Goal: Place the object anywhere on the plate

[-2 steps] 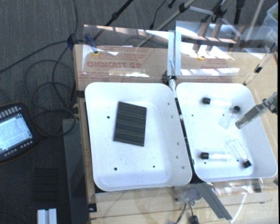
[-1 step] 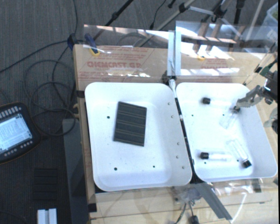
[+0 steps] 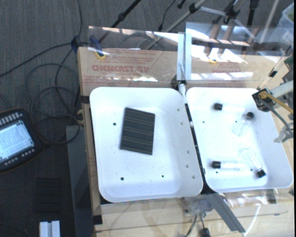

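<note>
A dark ribbed rectangular plate lies flat in the left bin, a little left of its middle. Several clear vials with black caps lie in the right bin: one at the back, one further right, one lying lengthwise near the front, and one at the front right. My gripper hangs at the right bin's right rim, apart from the vials, with nothing visibly in it.
A clear upright divider stands behind the seam between the bins. Cardboard lines the back of the bench. A teach pendant lies on the floor to the left, among cables.
</note>
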`<state>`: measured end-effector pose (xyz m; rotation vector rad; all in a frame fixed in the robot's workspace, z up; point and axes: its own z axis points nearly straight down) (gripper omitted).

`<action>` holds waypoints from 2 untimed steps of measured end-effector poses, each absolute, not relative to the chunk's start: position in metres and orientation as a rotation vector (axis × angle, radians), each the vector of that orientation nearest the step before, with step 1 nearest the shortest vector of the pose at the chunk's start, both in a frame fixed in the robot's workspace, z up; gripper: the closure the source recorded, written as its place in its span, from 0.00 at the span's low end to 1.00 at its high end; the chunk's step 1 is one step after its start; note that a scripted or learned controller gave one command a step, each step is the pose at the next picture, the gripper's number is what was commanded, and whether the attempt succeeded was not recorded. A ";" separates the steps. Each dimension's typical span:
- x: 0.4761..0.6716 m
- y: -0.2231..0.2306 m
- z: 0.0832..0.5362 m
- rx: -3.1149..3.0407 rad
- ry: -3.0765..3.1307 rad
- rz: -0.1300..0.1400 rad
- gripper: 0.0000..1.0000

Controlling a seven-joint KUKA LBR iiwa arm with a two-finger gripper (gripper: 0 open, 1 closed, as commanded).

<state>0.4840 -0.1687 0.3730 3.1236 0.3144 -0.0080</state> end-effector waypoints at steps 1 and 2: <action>0.484 -0.169 0.373 3.124 0.314 -0.008 0.00; 0.484 -0.169 0.373 3.124 0.314 -0.008 0.00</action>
